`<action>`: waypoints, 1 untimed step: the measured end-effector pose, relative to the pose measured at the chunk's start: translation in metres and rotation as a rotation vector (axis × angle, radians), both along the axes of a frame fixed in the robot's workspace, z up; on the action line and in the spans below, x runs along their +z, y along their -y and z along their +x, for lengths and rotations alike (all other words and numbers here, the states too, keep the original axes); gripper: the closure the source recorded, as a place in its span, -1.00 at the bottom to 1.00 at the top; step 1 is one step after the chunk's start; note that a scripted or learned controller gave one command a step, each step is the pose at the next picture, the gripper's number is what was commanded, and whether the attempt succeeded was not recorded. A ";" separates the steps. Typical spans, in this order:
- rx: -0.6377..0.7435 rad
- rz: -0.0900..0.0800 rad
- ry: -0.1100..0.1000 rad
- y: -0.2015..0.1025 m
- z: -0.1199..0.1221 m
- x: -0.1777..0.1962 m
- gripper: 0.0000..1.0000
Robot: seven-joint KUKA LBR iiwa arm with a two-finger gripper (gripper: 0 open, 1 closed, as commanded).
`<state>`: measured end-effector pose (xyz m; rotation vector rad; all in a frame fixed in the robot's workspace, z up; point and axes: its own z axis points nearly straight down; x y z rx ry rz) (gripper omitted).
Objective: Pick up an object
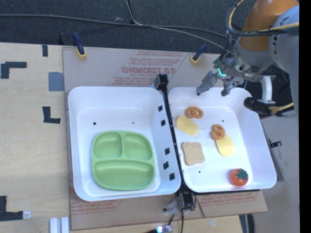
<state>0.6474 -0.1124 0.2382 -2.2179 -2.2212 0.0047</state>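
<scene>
step: approach, nothing grasped | gripper point(216, 86) over far edge of right bin point(260, 130), fingers spread, released | nearest pretzel point(194, 112) just near-left | next: shift, descend, clench

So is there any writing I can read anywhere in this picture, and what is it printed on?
"CHEMCAST GP": red print on the brown cardboard sheet under the bins, seen upside down.
Smaller red lines around it: too blurred to read.
Red print on the cardboard's bottom edge: too small to read.

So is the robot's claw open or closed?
Open. The gripper hangs over the right bin's far edge, its two fingers spread apart with nothing between them.
</scene>
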 end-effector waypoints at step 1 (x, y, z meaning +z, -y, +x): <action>0.000 0.000 0.003 0.000 0.001 0.001 -1.00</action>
